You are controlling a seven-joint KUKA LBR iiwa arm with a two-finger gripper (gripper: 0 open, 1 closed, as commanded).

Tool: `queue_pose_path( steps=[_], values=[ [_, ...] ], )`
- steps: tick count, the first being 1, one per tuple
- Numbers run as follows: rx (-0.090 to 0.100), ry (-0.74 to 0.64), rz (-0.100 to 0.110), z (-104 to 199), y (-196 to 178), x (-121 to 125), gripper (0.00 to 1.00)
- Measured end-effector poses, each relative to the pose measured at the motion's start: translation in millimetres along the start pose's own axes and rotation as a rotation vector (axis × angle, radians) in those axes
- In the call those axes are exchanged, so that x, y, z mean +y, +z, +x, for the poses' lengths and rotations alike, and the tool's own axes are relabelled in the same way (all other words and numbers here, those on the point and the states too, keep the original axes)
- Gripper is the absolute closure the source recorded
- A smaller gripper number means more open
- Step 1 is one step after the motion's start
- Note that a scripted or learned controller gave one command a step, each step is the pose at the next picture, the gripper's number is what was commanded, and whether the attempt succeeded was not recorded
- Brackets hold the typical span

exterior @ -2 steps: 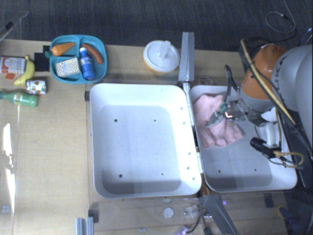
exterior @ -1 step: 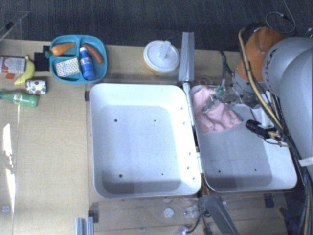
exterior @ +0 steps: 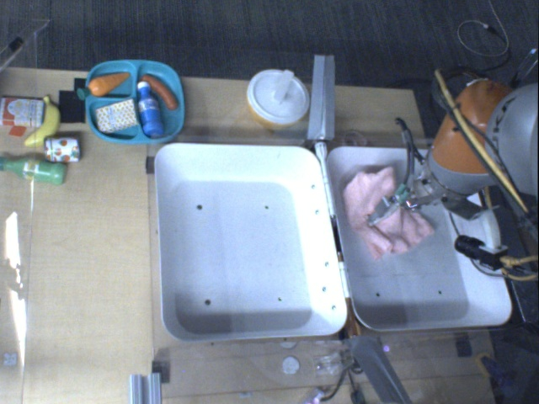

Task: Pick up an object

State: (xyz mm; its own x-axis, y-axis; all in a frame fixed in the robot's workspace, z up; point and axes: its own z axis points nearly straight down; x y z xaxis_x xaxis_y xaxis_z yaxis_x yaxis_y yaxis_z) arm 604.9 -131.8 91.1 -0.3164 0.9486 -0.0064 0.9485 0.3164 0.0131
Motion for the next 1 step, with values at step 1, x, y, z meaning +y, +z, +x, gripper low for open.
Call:
queue_pose_path(
  steps=[1],
  values=[
    [0.000, -0.014, -0.001, 26.8, 0.8, 59.1, 0.00]
  ],
)
